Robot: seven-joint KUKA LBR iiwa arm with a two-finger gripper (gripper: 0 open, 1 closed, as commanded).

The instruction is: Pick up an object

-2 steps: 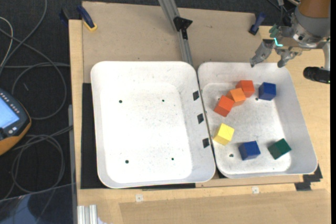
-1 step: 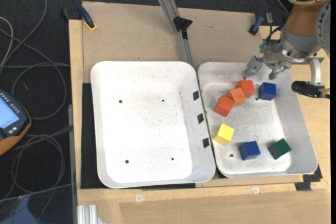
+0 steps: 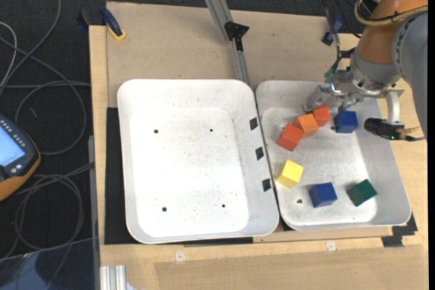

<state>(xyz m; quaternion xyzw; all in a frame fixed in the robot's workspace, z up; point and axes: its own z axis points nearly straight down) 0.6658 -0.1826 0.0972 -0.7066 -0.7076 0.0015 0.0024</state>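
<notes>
Dark carpet strewn with cables surrounds a wooden bench (image 3: 170, 37) bearing two white bins.

Over the right bin (image 3: 380, 180), the gripper (image 3: 331, 100) hangs low above an orange block (image 3: 321, 114); whether its jaws are apart I cannot tell. Nearby lie orange (image 3: 308, 123), red-orange (image 3: 290, 136), blue (image 3: 346, 121), yellow (image 3: 290, 173), blue (image 3: 322, 194) and green (image 3: 361, 192) blocks.

The grey arm (image 3: 397, 37) enters from three o'clock, orange band uppermost, its gripper (image 3: 331, 97) pointing down toward seven o'clock

Bench (image 3: 177, 44) under 2 white bins (image 3: 183, 227)
</notes>
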